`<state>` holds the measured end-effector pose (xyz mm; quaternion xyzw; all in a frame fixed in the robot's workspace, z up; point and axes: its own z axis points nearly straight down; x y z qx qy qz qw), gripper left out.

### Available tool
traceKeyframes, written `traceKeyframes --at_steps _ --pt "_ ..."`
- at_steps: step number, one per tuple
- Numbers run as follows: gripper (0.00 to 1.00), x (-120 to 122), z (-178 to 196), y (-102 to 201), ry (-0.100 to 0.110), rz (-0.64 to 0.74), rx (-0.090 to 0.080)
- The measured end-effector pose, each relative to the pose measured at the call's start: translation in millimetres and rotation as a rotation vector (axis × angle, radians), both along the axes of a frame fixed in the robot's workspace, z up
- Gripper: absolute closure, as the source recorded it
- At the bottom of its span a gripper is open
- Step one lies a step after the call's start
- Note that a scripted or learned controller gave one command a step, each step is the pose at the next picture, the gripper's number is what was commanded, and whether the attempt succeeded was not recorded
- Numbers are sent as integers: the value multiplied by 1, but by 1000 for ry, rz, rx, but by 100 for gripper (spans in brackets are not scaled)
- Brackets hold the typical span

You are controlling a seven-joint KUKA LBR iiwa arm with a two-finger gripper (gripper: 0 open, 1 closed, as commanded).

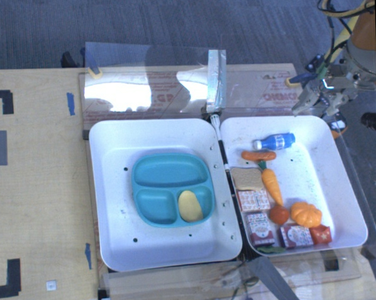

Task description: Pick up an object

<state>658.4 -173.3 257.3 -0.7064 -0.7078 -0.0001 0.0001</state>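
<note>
Now the gripper (326, 100) hangs over the far right corner of the right bin (350, 189), just at its far rim, and I cannot tell from this slanted view how it is set; nothing is seen in its hold. No object is picked yet, as I judge it. The objects all lie toward the near side from the gripper. Nearest to it is the blue bottle (273, 142), which lies on its side close to the far wall of this bin, its long axis running almost along that wall, left to right. Just beside the bottle, a little nearer to us, is a small orange-red sausage-like piece (258, 155), and from there a carrot (272, 185) points with its long axis toward the near edge. Further, in the near right corner, I see a small orange pumpkin-like piece (306, 214), a red tomato-like piece (278, 214), and some flat red and white packets (255, 200) touching each other. The left bin (109, 199) carries a teal divided tray (170, 172) with a yellow lemon-like piece (190, 206) in its near right compartment, well apart from the gripper. So the coming move, I think, must go down and slightly left toward the bottle.
</note>
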Motion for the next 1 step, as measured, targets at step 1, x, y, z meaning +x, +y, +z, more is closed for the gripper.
traceKeyframes --at_steps 1 --pt "0 -11 -156 37 -5 193 -2"
